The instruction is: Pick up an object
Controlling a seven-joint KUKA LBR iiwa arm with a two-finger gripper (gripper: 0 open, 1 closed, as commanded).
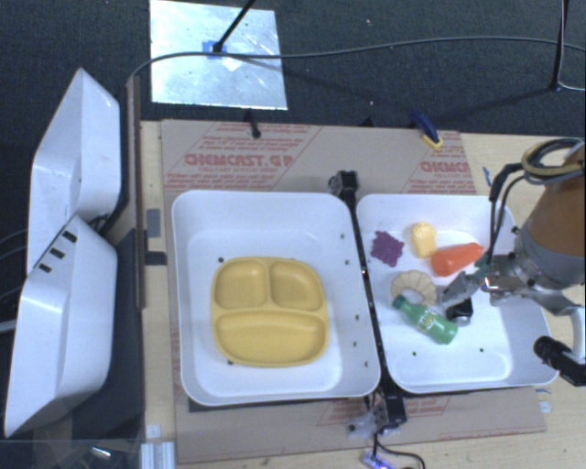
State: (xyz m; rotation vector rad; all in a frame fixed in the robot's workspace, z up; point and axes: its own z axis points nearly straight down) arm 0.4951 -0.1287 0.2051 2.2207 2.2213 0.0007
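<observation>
So, claw (461,299) down low in the right bin (499,362), near its right edge, hard to tell if spread or pinched. Green bottle (427,321) lying just to its left, almost touching, long axis slanting down toward the bin's front. Orange carrot (455,258) just behind. Probably needs a small shift left over the bottle, across that axis.

Dark carpet floor (385,27) surrounds a wooden bench (151,275) topped with printed cardboard (275,156). A shiny metal sheet (215,55) lies on the floor above it. White moulded housings (64,275) stand at left; black cables (412,44) cross the carpet
</observation>
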